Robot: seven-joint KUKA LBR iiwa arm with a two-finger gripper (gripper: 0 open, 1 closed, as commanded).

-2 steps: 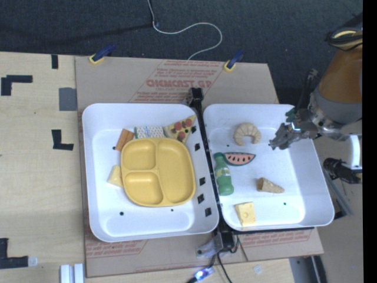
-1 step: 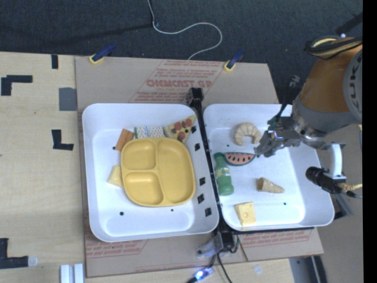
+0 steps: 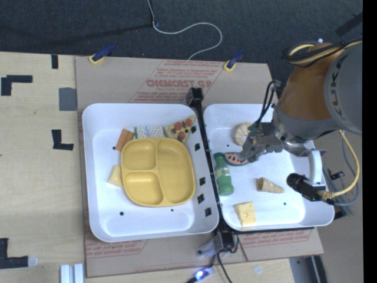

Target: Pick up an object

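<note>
Claw (image 3: 250, 148) low in right bin (image 3: 306, 217), near its left wall, above watermelon slice (image 3: 237, 158); cannot tell claw state, nothing seen clamped. Candidates in right bin: green bottle (image 3: 223, 173) along left wall, cheese block (image 3: 245, 213) near front edge, wedge (image 3: 270, 186) mid-bin, pale round piece (image 3: 240, 133) toward back. Judgement: reach made, grasp and lift left; yellow tray (image 3: 158, 171) in left bin untouched

This looked like a robotics lab set up for testing. Two white bins (image 3: 94, 158) sat on a cardboard sheet (image 3: 171, 81) clipped to a wooden table (image 3: 35, 175) marked with black tape. A white cable (image 3: 188, 31) trailed over dark carpet (image 3: 70, 10), and the grey and orange arm (image 3: 312, 99) reached over toy food.
</note>
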